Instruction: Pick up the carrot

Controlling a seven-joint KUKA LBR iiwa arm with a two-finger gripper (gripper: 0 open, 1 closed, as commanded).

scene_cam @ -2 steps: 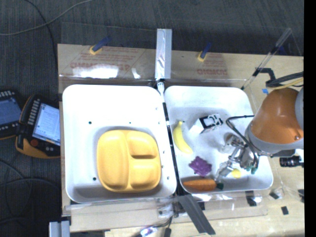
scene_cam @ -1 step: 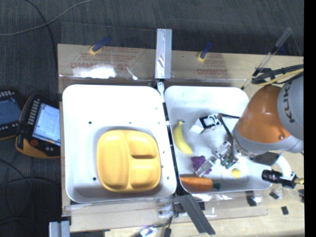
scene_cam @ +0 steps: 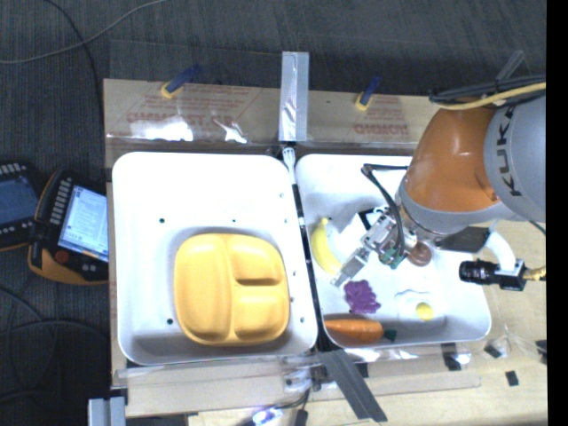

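Observation:
The carrot [scene_cam: 353, 329] is orange and lies flat along the front wall of the right bin [scene_cam: 461, 327], its thick end pointing left. My gripper [scene_cam: 357, 257] hangs over the middle of that bin, between a banana and a bunch of grapes, clearly behind the carrot and apart from it. Nothing is visibly held. The orange band of the arm [scene_cam: 453, 171] covers the bin's back right part.
In the right bin, a yellow banana [scene_cam: 323, 243] lies by the left wall, purple grapes [scene_cam: 361, 296] sit just behind the carrot, and a fried egg toy [scene_cam: 421, 309] lies to the right. A yellow divided plate [scene_cam: 232, 287] rests in the left bin [scene_cam: 142, 202].

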